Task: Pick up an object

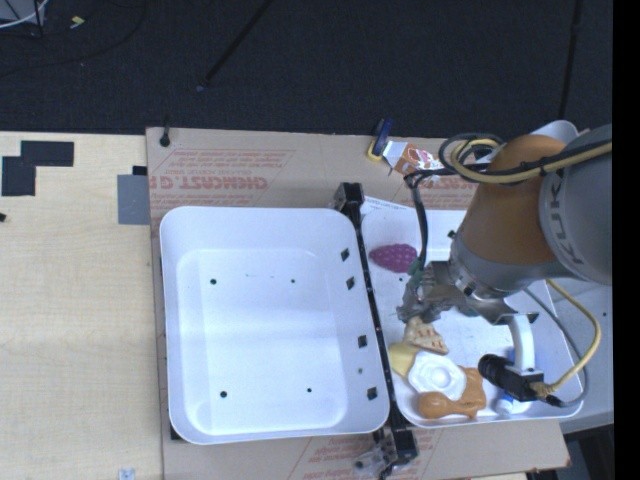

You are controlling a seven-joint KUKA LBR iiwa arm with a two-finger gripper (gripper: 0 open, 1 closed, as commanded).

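With the pincer (420, 306) low in the right bin (383, 303) just above the waffle wedge (430, 341), its opening impossible to tell from here, you should centre over that wedge, clear of the neighbouring fried egg (437, 375), before closing.

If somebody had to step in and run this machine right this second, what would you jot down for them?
Gripper: low inside the right bin, near its left wall. I cannot tell whether it grips anything.
Things: all in the right bin. The purple piece lies just above the gripper in the picture and the tan wedge just below it. The pale yellow piece, white egg-like toy and orange-brown piece are further toward the near end.
Done: nothing visibly lifted.
Left: grasp one thing, probably the wedge or the purple piece, and raise it.
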